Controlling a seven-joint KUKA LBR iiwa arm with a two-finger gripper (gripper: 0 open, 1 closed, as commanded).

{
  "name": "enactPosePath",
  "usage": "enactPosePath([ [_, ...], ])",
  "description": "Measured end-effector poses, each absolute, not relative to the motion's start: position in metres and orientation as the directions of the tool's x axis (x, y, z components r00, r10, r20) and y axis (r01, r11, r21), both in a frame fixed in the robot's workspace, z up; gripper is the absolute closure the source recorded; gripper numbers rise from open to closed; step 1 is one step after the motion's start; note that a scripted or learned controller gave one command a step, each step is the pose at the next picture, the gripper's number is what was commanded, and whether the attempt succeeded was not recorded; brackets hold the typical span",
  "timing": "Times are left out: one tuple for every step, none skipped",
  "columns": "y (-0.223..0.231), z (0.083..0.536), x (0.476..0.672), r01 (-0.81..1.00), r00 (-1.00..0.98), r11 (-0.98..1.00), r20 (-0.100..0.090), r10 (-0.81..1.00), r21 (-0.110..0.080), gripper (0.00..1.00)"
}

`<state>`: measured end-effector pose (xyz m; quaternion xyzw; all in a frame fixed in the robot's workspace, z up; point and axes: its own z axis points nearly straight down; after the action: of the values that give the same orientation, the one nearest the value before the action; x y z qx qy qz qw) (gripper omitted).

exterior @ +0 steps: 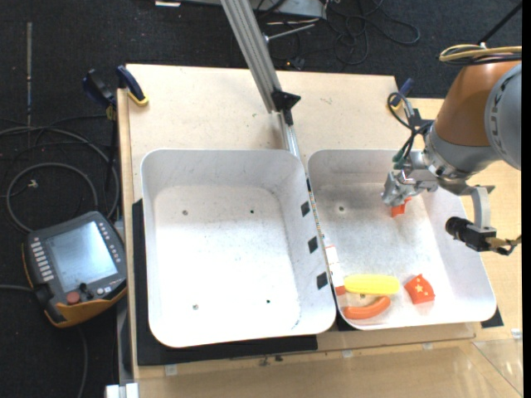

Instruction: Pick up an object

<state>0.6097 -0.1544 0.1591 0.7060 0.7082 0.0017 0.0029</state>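
End effector point(399, 196) hangs over the far part of the right bin point(465, 301), pinching a small orange-red object point(398, 209) between its fingers. The pick appears achieved. A yellow piece point(371, 284) lies near the bin's front.

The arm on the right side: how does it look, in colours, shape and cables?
The rounded grey arm carries a broad orange band above the wrist. Thin dark and green cables run beside the wrist. The small grey metal gripper has an orange-red piece at its lower end.
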Motion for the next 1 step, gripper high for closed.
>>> enactPosePath([
  [-0.158,0.2057,0.6183,1.0,-0.003,0.003,-0.002,1.0,0.007,1.0],
])
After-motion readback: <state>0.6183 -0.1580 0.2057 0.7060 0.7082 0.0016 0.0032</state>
